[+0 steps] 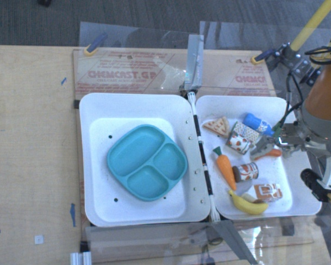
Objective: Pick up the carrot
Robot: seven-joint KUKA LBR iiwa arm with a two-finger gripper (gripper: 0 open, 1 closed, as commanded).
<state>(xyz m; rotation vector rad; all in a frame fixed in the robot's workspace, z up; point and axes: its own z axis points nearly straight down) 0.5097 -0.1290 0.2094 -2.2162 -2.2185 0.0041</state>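
Pale wood covers the desk (27,148), with grey carpet beyond its far edge. Two shallow white bins sit side by side on it, their far rims against clear plastic sheets and brown cardboard.

In the left bin (94,197) lies a turquoise divided plate (147,162) with three compartments, set at a slant near the bin's middle.

The right bin (300,203) holds the small items. The carrot (226,169) lies in its left half, green top toward the far side and orange tip pointing near and right, just left of a small brown-and-white can (246,172) lying on its side. A banana (247,203) rests near the bin's near edge, with a small red-and-white carton (267,191) just to its right. Farther back are a wedge-shaped sandwich piece (217,127), a patterned box (242,137) and a blue bottle (257,122).

The arm comes in from the right, its orange band at the picture's edge. The end effector (267,146) hangs over the right bin's middle, to the right of the carrot and apart from it, its dark fingers pointing left beside the patterned box. A thin orange-red piece shows right at the fingers, but I cannot tell whether they are released or clenched, nor whether they grasp anything.
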